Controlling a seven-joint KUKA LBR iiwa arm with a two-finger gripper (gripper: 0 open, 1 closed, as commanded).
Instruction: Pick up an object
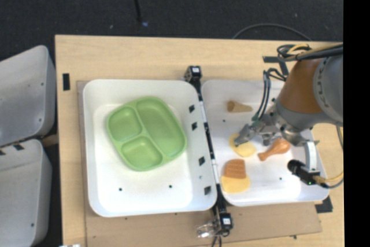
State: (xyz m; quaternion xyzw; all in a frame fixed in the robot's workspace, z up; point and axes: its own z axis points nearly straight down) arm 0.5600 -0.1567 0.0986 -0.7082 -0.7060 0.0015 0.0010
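Note:
The right bin (260,194) holds several small food pieces: a tan cone-shaped piece (238,106) near the back, a pale yellow piece (244,149) in the middle, an orange drumstick-shaped piece (275,149) to its right, and an orange-brown slice (235,169) lying on a yellow slice (236,184) near the front. My gripper (260,133) hangs low over the middle of this bin, just above and between the pale yellow piece and the orange piece. I see nothing held in it.
The left bin (98,194) holds a green three-compartment plate (146,132). A ridge with black clips (202,136) divides the two bins. The arm's grey and orange wrist (306,92) covers the right bin's back right corner.

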